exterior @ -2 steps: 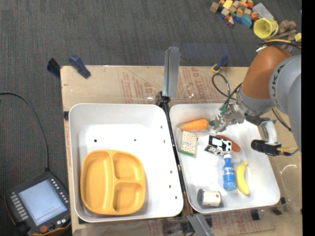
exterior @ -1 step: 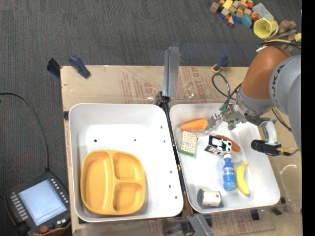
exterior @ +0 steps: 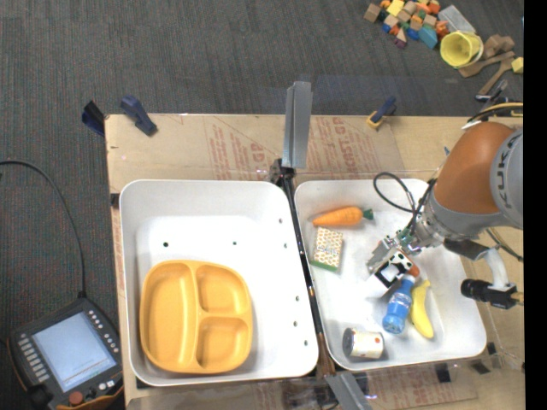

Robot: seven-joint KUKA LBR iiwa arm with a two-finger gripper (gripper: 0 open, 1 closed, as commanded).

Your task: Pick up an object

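In the right bin lie a carrot, a small patterned packet, a blue bottle, a banana and a small can on its side. My gripper hangs low in this bin, just above the bottle's cap end and right of the packet. The arm's orange band rises behind it at the right. From this angle I cannot make out anything held by the gripper.
The left bin holds a yellow divided plate. A grey post stands at the back between the bins. A teach pendant sits at the lower left, and toy blocks with a yellow cup lie on the floor.
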